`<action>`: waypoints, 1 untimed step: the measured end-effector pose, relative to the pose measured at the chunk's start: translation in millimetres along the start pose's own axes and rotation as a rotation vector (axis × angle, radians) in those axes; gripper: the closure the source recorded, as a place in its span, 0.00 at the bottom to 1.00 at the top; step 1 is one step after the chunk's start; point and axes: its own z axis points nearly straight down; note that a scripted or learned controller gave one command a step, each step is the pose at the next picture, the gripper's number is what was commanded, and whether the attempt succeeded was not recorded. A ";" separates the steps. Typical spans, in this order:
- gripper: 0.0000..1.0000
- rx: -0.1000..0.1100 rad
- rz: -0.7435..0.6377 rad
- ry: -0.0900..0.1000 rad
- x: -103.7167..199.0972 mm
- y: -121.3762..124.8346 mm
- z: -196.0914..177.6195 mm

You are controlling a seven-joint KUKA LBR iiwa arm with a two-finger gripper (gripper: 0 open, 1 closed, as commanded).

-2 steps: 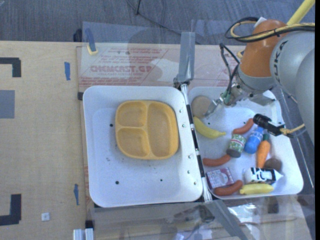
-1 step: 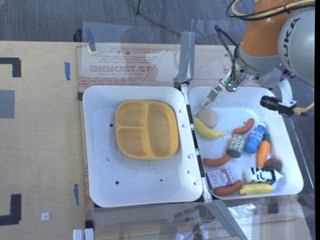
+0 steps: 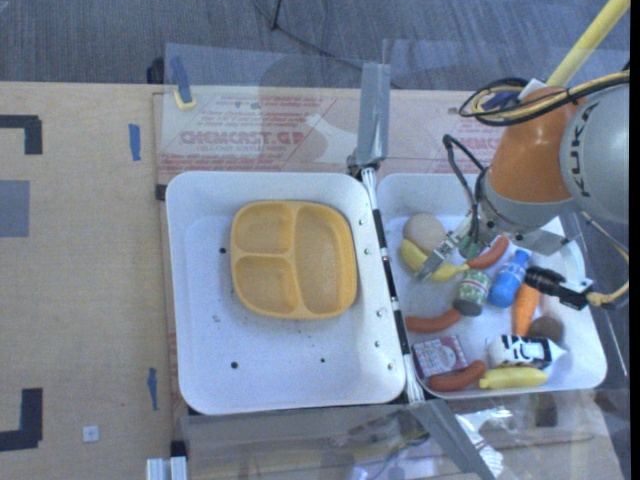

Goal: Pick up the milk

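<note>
The milk point(image 3: 524, 349) is a small white carton with black patches. It lies on its side near the front right corner of the right bin point(image 3: 592, 366), just above a yellow banana point(image 3: 513, 376). My gripper point(image 3: 446, 257) hangs low in the back left part of that bin, over another yellow banana point(image 3: 416, 257) and beside a beige egg point(image 3: 424, 231). It is well away from the milk, up and to the left of it. The grey arm with its orange band point(image 3: 530, 163) comes in from the right.
Around the gripper lie a red sausage point(image 3: 489, 255), a blue bottle point(image 3: 510, 278), a small can point(image 3: 472, 290), a carrot point(image 3: 524, 310), another sausage point(image 3: 434, 320) and a pink packet point(image 3: 438, 354). The left bin point(image 3: 200, 358) holds a yellow divided plate point(image 3: 294, 258).
</note>
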 end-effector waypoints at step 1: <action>0.00 0.003 0.275 0.001 -5.6 15.7 -23.4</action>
